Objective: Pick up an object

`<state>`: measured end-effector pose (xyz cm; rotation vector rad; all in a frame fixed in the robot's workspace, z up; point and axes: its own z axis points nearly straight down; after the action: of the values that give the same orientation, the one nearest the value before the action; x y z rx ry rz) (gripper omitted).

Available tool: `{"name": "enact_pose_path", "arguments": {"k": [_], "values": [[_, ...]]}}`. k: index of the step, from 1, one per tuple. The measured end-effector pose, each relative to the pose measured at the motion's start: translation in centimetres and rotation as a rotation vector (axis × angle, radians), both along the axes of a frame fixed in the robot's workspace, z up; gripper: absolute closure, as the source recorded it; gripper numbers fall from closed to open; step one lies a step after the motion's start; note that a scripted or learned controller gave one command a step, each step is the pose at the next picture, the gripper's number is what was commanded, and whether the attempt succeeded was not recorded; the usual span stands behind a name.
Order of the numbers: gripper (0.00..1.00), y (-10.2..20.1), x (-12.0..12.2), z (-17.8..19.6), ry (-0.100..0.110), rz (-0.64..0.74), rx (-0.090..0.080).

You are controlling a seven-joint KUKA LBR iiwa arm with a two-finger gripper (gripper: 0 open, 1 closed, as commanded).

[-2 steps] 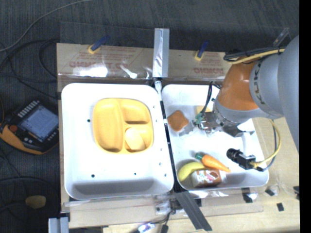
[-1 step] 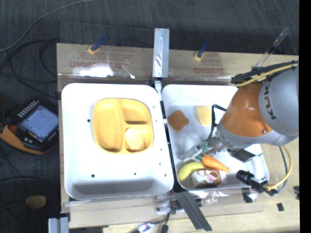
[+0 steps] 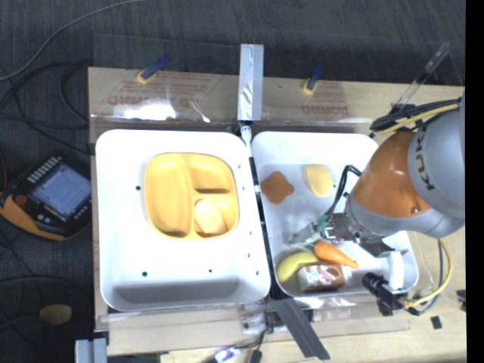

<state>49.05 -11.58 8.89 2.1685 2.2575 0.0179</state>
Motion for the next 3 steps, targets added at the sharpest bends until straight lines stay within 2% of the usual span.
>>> {"name": "enact_pose_path", "arguments": {"k": [1,2,3], "values": [[0.00,-0.4,-0.1,0.0,0.001,-0.200,0.002],[0.00,1.7,-0.2,0.0,0.001,-0.095,-0.009],[0.00,1.6,-0.3,0.0,0.004,0.007,-0.008]]}}
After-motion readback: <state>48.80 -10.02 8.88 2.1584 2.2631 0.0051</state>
